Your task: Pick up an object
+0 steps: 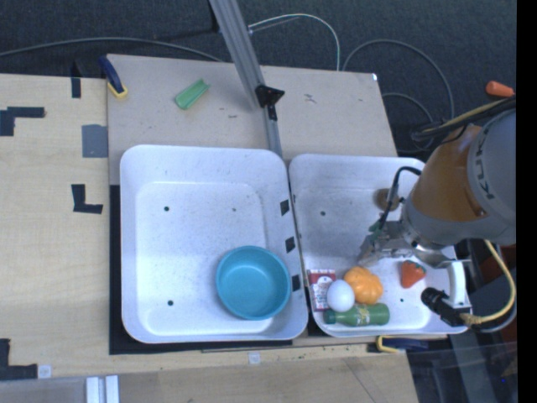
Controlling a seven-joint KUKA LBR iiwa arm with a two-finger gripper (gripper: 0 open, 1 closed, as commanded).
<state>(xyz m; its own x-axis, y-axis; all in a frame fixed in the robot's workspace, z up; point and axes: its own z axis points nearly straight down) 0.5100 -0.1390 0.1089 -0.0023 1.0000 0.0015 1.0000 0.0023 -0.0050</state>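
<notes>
1. 2 shallow white bins sit side by side on the bench: the left bin (pixel 143 225) and the right bin (pixel 336 191).
2. The grey arm (pixel 470 183) with its orange band reaches in from the right, over the right bin's right half.
3. The gripper (pixel 379 246) hangs low over the right bin's floor, just above and to the right of the cluster of objects at the bin's near edge. How far the hand is open cannot be told from this angle, and nothing can be seen in its hold.
4. An orange fruit-like object (pixel 364 284) lies just below the gripper, near it; whether they touch cannot be told.
5. A white egg-shaped ball (pixel 340 295) lies touching the orange object's left side.
6. A green bottle (pixel 362 315) lies on its side along the near wall, right under the ball and the orange object.
7. A small red-and-white box (pixel 320 288) lies left of the ball, by the bin's left wall.
8. A small red object (pixel 412 274) lies to the right of the orange one, partly under the arm.
9. A blue bowl (pixel 252 281) stands upright in the left bin's near right corner.
10. A green block (pixel 191 94) lies on the bench beyond the left bin.
</notes>
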